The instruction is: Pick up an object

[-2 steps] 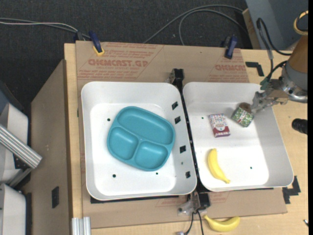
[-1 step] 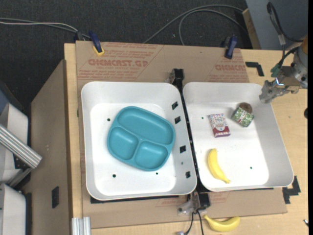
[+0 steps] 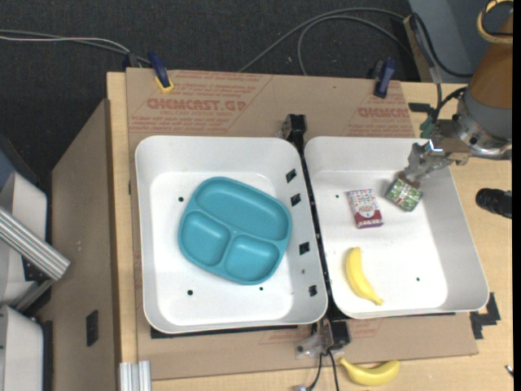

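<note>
From above, the tool [image 3: 415, 172] sits over the right bin's [image 3: 456, 243] far corner, touching a small green packet [image 3: 403, 194]; whether it grips the packet I cannot tell. Nearby lie a red-and-white box [image 3: 364, 208] and a banana [image 3: 361, 277]. The left bin [image 3: 155, 243] holds a teal divided plate [image 3: 234, 230].
</note>
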`<act>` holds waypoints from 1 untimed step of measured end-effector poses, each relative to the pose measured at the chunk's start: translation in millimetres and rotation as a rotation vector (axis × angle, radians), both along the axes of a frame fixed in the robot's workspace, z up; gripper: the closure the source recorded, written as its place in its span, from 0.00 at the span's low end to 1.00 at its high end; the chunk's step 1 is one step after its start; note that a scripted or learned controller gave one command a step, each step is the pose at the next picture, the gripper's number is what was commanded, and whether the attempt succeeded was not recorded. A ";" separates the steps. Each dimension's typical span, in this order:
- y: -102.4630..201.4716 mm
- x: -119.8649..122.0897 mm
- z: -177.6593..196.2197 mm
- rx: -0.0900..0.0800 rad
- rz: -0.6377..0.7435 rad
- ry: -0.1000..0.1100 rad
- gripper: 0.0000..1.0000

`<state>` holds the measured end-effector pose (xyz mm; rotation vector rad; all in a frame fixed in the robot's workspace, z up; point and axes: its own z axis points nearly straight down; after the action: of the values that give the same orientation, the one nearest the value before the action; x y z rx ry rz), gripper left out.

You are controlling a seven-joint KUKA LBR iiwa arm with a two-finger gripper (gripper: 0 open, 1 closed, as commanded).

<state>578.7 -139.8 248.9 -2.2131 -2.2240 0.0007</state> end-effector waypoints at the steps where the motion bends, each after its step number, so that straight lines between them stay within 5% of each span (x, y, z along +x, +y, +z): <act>1: 58.6 -6.3 5.1 0.001 0.003 -0.001 1.00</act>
<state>572.4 -81.2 254.0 -2.2101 -2.2267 -0.0018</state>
